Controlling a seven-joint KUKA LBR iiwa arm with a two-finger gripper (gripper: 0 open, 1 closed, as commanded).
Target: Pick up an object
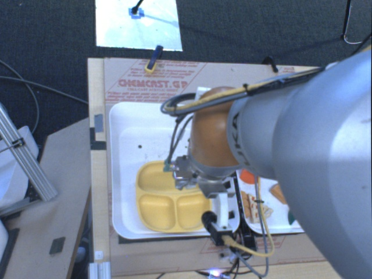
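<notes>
A yellow divided tray (158, 201) lies in the near half of the left white bin (124, 150). My gripper (187, 178) hangs over the tray's right edge, below the orange wrist band, and its tip is hidden by the wrist housing. The arm covers most of the right bin (279, 228). There, beside the arm, I see a red-orange piece (249, 177), an orange piece (278, 193) and a tan striped item (251, 205). I see nothing held.
The left bin's far half shows bare white floor with a small dark speck (140, 147). Both bins rest on a cardboard sheet (157, 80), which has a blue and yellow clip (153, 59) at its far edge. A metal rail (26, 161) stands at the left.
</notes>
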